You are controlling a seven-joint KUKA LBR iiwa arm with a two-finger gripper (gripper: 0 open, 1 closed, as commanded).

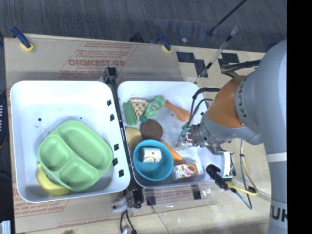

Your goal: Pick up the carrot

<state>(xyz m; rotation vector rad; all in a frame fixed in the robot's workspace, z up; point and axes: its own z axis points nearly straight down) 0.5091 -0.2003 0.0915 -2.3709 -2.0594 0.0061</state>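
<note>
The carrot [174, 153] is a short orange piece lying in the right bin [195, 89], its left end tucked against the rim of a blue bowl [152, 160]. My gripper [187, 136] hangs low in the bin just above and to the right of the carrot, close to its upper end. From this slant I cannot tell whether it touches the carrot. The grey arm with its orange band [229, 108] covers the bin's right side.
The right bin also holds an orange drumstick-shaped toy [178, 111], a green bottle [153, 106], a waffle piece [138, 105], a brown round patty [151, 129], and a small snack packet [186, 170]. The left bin [29, 96] holds a green divided plate [75, 155] over a yellow item [48, 185].
</note>
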